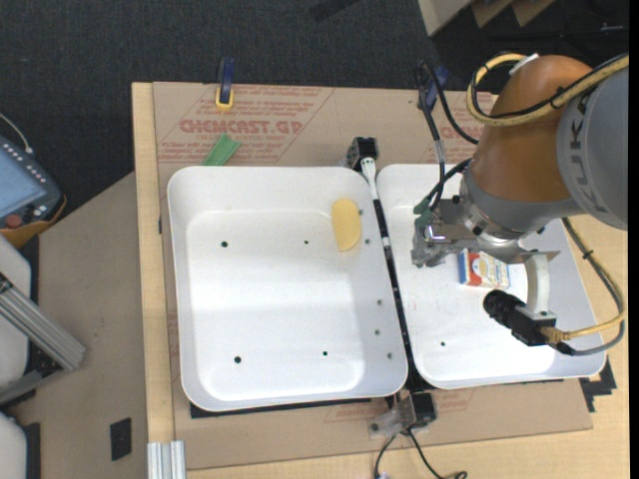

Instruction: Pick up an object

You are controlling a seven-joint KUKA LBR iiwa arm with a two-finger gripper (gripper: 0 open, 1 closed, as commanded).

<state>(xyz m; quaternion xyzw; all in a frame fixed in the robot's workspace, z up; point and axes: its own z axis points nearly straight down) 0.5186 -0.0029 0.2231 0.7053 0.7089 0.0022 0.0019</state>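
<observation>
Objects lie one per bin: a yellow piece in the left bin, a red-and-white packet in the right bin. We judge our gripper sits low beside the packet for reach; its state we cannot tell.

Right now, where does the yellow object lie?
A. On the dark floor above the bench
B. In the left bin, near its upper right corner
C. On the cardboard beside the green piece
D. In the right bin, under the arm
B: the yellow object rests on the floor of the left bin, close to its upper right corner and the divider between the bins, apart from the arm over the right bin.
</observation>
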